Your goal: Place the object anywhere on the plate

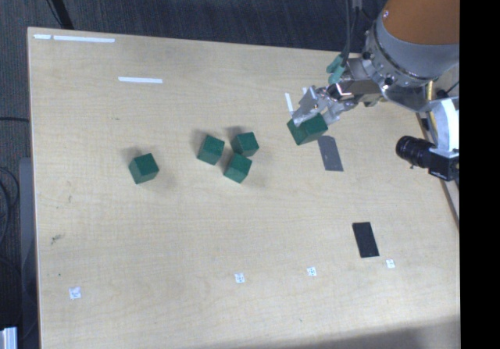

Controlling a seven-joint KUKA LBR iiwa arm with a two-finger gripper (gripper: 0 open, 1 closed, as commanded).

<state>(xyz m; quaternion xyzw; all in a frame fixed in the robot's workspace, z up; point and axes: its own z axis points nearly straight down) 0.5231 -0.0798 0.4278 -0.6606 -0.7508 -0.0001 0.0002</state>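
We see a green block (307,130) sitting right at the gripper (311,115) tips, tilted, apparently pinched between the fingers and held just above the wooden bench (195,246). The grip looks closed on it, though the contact is small and blurry. A grey strip (331,154) lies just below-right of it. Three more green cubes (228,154) cluster well to the left, a lone cube (144,168) further left. A black rectangle (365,239) lies nearer the front edge.

Four loose green cubes (212,149) mid-table (156,261); black rectangle (364,239) lower right.
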